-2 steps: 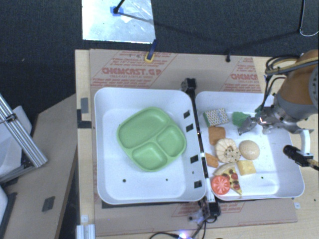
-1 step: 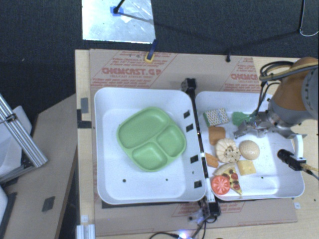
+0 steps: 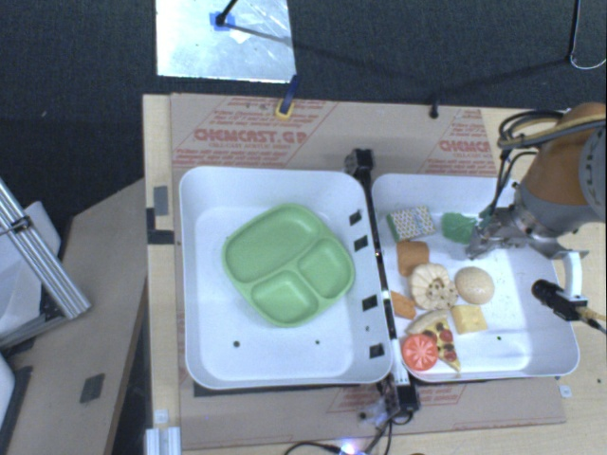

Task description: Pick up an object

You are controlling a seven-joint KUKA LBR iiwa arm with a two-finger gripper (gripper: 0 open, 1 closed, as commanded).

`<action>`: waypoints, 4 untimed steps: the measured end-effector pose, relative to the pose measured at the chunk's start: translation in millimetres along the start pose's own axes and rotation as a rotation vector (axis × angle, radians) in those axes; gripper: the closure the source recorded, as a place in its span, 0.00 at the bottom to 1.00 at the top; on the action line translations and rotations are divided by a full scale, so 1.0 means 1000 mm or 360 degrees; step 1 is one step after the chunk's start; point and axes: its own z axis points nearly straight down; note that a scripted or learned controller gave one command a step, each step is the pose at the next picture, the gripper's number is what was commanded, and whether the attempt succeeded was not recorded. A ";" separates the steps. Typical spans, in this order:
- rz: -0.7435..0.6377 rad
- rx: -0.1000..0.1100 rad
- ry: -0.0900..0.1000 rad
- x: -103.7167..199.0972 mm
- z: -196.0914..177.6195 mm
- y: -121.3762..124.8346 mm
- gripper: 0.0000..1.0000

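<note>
You had the gripper (image 3: 477,242) low in the right bin (image 3: 545,349), near its far right wall; finger state: cannot tell. Green object (image 3: 457,226) lay just beside it. Toy foods crowded the bin's left half; open floor lay at front right. Green plate (image 3: 287,264) sat in the left bin (image 3: 204,349).

Green divided plate (image 3: 289,263) looks smooth matt plastic; white bins (image 3: 204,282) glossy plastic; at twelve o'clock, shiny foil-like sheet (image 3: 226,27).
</note>
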 end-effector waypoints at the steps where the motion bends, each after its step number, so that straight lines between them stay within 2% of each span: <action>1: -0.0003 -0.0003 -0.0001 -0.001 -0.064 0.005 1.00; 2: -0.0005 -0.0006 -0.0002 -0.004 -0.117 0.017 1.00; 3: -0.0005 0.0000 0.0000 -0.004 -0.130 0.019 1.00; 4: -0.0011 0.0004 0.0005 0.056 -0.125 0.025 1.00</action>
